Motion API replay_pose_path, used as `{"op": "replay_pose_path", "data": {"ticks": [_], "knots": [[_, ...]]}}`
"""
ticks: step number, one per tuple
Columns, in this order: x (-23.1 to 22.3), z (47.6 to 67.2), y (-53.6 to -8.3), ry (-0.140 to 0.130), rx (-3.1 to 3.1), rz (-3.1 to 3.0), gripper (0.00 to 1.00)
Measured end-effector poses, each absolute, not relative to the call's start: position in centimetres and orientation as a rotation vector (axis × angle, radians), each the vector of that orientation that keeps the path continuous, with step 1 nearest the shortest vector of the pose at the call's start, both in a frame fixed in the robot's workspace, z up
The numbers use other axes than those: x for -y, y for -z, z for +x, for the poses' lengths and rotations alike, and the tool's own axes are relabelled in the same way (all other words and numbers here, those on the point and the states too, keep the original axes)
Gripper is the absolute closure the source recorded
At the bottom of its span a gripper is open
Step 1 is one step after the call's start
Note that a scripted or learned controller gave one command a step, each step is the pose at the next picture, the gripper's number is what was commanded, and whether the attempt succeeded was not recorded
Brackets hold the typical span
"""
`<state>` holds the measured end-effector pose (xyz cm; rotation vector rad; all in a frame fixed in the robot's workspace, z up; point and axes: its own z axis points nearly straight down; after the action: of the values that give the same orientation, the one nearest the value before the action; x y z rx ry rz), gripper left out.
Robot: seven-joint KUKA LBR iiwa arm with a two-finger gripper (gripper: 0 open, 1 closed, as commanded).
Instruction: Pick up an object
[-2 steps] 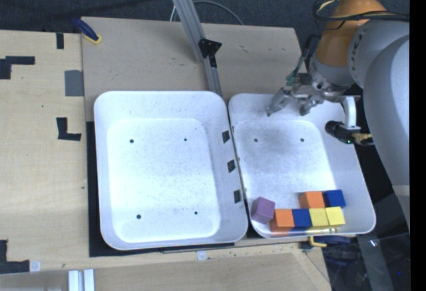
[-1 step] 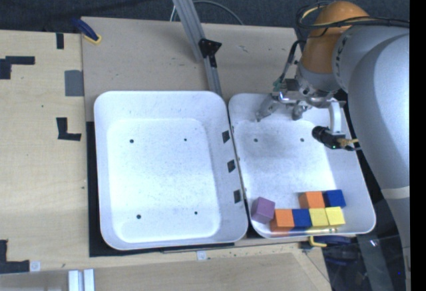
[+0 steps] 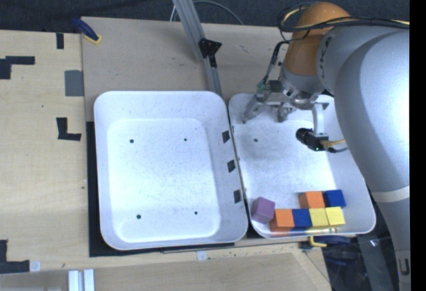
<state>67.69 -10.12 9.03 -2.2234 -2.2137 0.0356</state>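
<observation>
Several small blocks lie at the near edge of the right bin (image 3: 279, 163): a purple block (image 3: 263, 208), an orange block (image 3: 284, 218), a blue block (image 3: 301, 218), two yellow blocks (image 3: 326, 216), and behind them another orange block (image 3: 311, 200) and another blue block (image 3: 334, 198). My gripper (image 3: 266, 112) hangs over the far left corner of the right bin, well away from the blocks. Its fingers (image 3: 248, 112) stand spread apart, open, with nothing between them.
The left bin (image 3: 160, 170) sits beside the right one, their rims touching. A slanted metal bar (image 3: 190, 13) runs down to the bench behind the bins. The bulky grey arm (image 3: 373, 103) covers the right bin's right side.
</observation>
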Motion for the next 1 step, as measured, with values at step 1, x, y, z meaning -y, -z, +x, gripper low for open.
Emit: {"op": "replay_pose_path", "data": {"ticks": [1], "knots": [[9.04,66.05,-9.18,-0.005,2.220,-2.221,0.00]]}}
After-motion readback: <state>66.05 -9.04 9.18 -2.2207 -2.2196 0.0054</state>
